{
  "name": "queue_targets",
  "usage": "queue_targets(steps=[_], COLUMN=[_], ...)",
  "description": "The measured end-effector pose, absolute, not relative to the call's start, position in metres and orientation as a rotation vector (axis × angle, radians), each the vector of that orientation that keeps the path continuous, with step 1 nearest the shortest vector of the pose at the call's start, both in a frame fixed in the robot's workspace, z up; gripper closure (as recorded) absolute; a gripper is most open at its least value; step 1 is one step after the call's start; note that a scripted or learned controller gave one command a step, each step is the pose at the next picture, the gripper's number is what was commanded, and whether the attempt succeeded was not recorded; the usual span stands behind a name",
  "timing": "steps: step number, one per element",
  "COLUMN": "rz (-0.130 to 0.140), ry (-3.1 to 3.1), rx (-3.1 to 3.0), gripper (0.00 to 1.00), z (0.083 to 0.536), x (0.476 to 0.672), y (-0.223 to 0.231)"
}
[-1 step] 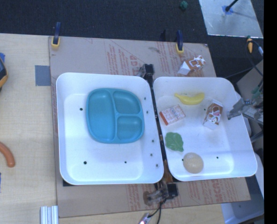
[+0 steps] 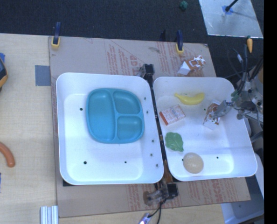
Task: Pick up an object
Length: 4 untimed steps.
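Gripper [image 2: 215,114]: you're seeing it hovering in the right bin [image 2: 241,139]
Fingers: can't tell their spread
Nearest: banana [image 2: 190,98]

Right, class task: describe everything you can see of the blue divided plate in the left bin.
The blue divided plate is light blue, looks like smooth plastic, and has rounded corners. Raised ridges split it into three compartments: one tall one along its left side and two smaller ones stacked on its right. It lies flat, face up, turned slightly off square, on the floor of the left bin, toward the bin's far side. Nothing can be seen lying in its compartments, and nothing but the bin floor touches it.
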<state>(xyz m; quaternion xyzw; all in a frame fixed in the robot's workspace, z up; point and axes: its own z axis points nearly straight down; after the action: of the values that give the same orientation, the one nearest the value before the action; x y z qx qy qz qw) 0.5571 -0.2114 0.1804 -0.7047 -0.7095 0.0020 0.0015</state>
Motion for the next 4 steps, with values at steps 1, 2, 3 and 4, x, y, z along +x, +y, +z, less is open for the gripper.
queue_targets(steps=[1, 2, 3, 4], rz=[0.005, 0.005, 0.004, 0.005], ry=[-2.226, -2.227, -2.223, -2.225], rx=[-2.214, -2.214, -2.217, -2.214], gripper=[0.0, 0.0, 0.0, 1.0], z=[0.103, 0.093, 0.092, 0.103], x=[0.625, 0.657, 0.618, 0.618], y=[-0.212, -0.181, -0.212, -0.213])
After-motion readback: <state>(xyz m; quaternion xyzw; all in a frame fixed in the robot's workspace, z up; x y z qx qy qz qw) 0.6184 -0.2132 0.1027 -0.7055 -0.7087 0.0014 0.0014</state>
